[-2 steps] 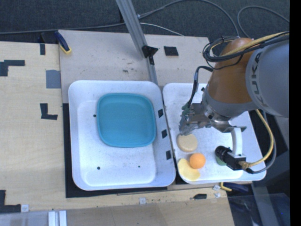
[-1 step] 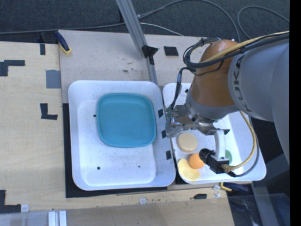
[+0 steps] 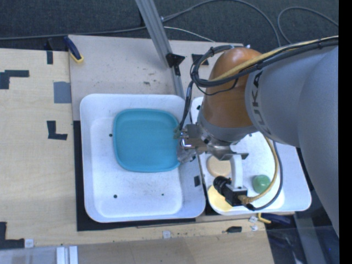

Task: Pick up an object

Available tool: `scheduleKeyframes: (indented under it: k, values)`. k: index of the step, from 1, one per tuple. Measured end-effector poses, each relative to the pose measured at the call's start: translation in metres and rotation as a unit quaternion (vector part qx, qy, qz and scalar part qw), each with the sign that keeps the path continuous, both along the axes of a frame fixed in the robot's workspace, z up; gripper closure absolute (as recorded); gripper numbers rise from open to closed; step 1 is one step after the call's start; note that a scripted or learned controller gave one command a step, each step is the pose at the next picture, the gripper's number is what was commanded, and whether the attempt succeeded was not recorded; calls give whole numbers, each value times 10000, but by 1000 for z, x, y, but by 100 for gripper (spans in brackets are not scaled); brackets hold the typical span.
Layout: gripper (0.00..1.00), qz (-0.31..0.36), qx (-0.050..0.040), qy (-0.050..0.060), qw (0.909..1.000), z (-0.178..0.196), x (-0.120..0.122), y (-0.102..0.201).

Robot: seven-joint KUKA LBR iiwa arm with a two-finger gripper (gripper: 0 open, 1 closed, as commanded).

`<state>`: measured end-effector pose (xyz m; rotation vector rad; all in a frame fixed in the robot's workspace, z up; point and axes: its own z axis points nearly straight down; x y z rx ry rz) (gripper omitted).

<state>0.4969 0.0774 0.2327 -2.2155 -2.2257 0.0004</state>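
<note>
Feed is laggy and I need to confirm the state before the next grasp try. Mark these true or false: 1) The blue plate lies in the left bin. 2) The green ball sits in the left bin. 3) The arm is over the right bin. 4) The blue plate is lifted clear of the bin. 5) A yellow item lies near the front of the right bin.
1) True: the blue plate lies flat in the left bin.
2) False: the green ball sits in the right bin.
3) True: the arm hangs over the right bin.
4) False: it rests on the bin floor.
5) True: the yellow item lies at the front, beside the ball.
</note>
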Motion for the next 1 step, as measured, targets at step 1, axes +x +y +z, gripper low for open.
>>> scheduleKeyframes:
  k: [1]
  values:
    - [0,-19,-4,1,10000,0,0,-2]
